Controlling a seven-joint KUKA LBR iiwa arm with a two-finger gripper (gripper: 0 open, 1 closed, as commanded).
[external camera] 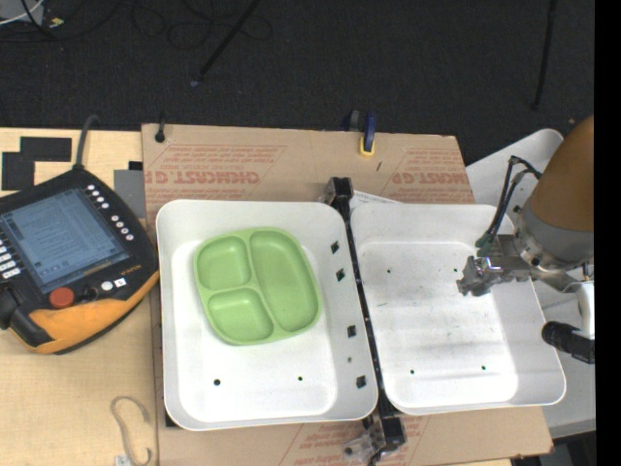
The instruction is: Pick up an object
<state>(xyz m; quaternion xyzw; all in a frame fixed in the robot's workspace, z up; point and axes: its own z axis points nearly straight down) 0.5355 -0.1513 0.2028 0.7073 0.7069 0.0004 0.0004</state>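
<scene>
A grey teach pendant with an orange underside and lit screen [63, 255] lies on the table [87, 386] at the left, beside the bins. A brown printed cardboard sheet [291, 163] lies beneath both bins. A yellow-and-blue clamp [368, 134] sits at the cardboard's far edge. A pale metal hook [131, 425] lies near the front left corner. Black cables [146, 17] trail across the dark floor behind.

The green divided plate [257, 285] is looking like smooth, glossy plastic. The 2 white bins [184, 357] are showing smooth plastic, the one at 3 o'clock [437, 377] scuffed with dark marks. Matt brown cardboard [291, 163] is lying beneath them. The pincer [475, 278] is gleaming like metal.
</scene>
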